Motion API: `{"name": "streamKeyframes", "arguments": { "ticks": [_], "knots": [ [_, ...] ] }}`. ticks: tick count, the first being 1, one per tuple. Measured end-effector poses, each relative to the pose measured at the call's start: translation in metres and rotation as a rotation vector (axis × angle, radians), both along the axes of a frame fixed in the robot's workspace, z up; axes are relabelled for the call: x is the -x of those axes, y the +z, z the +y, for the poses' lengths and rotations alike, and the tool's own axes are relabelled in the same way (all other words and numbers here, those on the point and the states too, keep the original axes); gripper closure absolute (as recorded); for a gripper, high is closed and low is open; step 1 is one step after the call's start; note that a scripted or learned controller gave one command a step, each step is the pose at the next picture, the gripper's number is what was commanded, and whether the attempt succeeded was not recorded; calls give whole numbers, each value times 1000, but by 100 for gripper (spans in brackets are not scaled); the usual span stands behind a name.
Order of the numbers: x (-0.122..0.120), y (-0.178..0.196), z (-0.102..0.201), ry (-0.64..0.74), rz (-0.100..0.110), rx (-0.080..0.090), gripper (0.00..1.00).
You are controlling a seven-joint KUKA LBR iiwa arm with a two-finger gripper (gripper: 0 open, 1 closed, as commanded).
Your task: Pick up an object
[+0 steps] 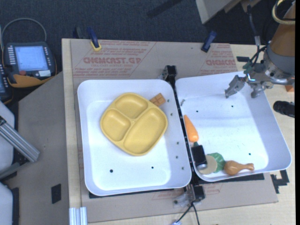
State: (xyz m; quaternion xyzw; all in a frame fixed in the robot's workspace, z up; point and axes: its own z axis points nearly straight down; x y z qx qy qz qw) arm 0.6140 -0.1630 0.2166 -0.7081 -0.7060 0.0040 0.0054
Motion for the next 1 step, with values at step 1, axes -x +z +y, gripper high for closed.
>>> {"name": "streamKeyframes", "arguments": {
  "ticks": [1],
  "knots": [
    [-3, 8, 0, 3, -14, 2, 0]
  ]
}}
